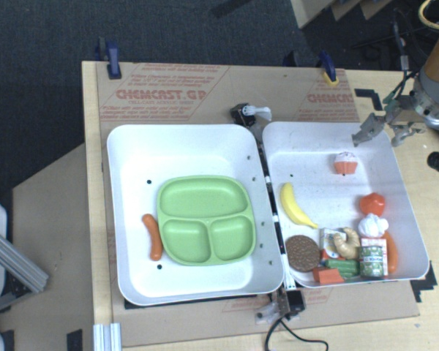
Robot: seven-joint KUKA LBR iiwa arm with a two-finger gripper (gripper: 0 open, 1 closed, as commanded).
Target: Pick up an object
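Note:
My gripper hangs over the far right corner of the right bin, open, with nothing between its fingers. A small pink-and-white cupcake lies just in front of it and to the left. A yellow banana rests near the bin's left wall. A red tomato sits by the right wall. Along the near edge lie a brown round patty, a tan pastry, a green-labelled jar and a small red block.
The left bin holds a green divided plate and an orange sausage beside it on the left. A black-and-white fitting sits behind the gap between the bins. Blue clamps hold the brown board.

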